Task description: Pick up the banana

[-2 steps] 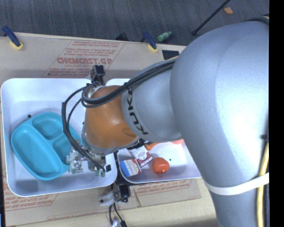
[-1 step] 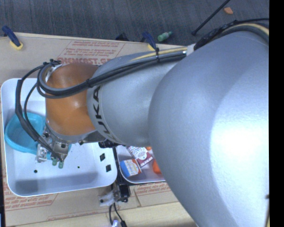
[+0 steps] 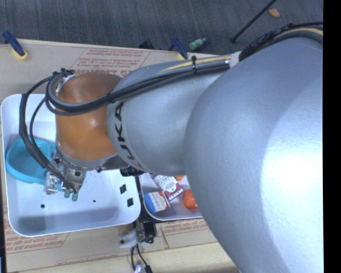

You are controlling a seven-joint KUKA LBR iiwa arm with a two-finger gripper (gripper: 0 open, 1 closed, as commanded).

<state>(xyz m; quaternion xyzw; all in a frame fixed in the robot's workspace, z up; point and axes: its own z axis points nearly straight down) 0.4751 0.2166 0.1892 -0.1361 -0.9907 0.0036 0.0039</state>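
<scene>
The arm [image 3: 216,129] is reached far across from the right over the left bin [image 3: 23,223], the gripper [image 3: 62,187] is held low near a blue bowl [image 3: 24,161] by that bin's left wall, nothing is seen gripped, and no banana can be made out, so the pick is judged not yet done.

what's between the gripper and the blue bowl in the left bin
Nothing. In the camera view the gripper hangs right beside the blue bowl, with a sliver of bare white bin floor between them.
</scene>
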